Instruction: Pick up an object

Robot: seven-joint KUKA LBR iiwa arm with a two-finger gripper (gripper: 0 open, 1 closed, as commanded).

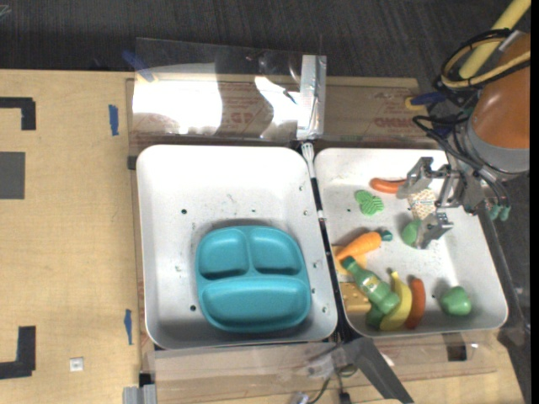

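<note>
The right bin [493,259] holds several toy foods. An orange sausage [387,185] and a green leaf [368,201] lie at its far side. A carrot [364,244] lies at the middle left. A green bottle [376,288], a yellow banana [399,295], a red chili [418,301] and a round green fruit [456,300] lie along the near side. My gripper [428,200] hangs low over the bin's far right, open. A pale speckled piece [423,198] lies between its fingers [418,175], and a small green piece [410,233] sits by the lower finger.
The left bin [160,225] holds a teal divided plate [251,278]. A clear plastic sheet with tape [253,99] lies behind the bins. Cables [472,57] and the arm's orange band [505,112] hang above the right bin's far corner.
</note>
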